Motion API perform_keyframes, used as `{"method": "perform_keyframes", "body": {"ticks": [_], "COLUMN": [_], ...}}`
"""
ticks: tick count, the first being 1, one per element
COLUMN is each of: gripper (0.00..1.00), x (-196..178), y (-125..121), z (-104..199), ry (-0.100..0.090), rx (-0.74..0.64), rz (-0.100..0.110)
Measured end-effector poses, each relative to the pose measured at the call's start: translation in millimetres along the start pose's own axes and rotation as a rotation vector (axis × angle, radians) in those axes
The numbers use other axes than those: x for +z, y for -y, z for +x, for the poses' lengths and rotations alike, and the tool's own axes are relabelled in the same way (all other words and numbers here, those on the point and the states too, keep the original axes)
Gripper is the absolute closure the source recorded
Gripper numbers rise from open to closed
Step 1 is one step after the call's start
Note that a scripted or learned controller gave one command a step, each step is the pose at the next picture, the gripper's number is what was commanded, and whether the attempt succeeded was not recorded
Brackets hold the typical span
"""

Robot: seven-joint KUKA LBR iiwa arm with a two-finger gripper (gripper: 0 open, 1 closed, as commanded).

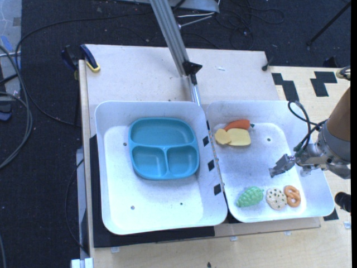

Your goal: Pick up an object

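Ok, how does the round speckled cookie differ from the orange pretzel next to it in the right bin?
The round pale speckled cookie is a solid disc with dark spots; the orange twisted pretzel is looped, with gaps through it. The cookie is cream-coloured, the pretzel orange-brown. The cookie lies nearer the bumpy green piece, the pretzel nearer the bin's right wall. Both lie flat, side by side, below the claw.

Metal pole (170,29) slanting over the pale bench (145,74), blue-and-yellow clamp (89,58) at its left corner, black cables (39,110) on dark floor
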State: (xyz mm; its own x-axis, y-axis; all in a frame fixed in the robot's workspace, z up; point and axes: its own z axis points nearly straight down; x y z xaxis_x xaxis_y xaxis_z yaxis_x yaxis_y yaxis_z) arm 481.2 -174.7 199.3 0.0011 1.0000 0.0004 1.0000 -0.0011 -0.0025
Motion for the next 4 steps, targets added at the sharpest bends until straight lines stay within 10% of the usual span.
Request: {"method": "perform_keyframes", "body": {"ticks": [2, 3, 4], "gripper": [0.00, 1.00, 1.00], "x": [95.4, 83.5, 42.3], "y": [-11.4, -11.6, -12.2], "z": [8.3, 7.8, 7.4], "ry": [-0.001, 0.000, 0.001], "rx": [0.000, 0.001, -0.003], "rz": [0.000, -0.002, -0.004]}}
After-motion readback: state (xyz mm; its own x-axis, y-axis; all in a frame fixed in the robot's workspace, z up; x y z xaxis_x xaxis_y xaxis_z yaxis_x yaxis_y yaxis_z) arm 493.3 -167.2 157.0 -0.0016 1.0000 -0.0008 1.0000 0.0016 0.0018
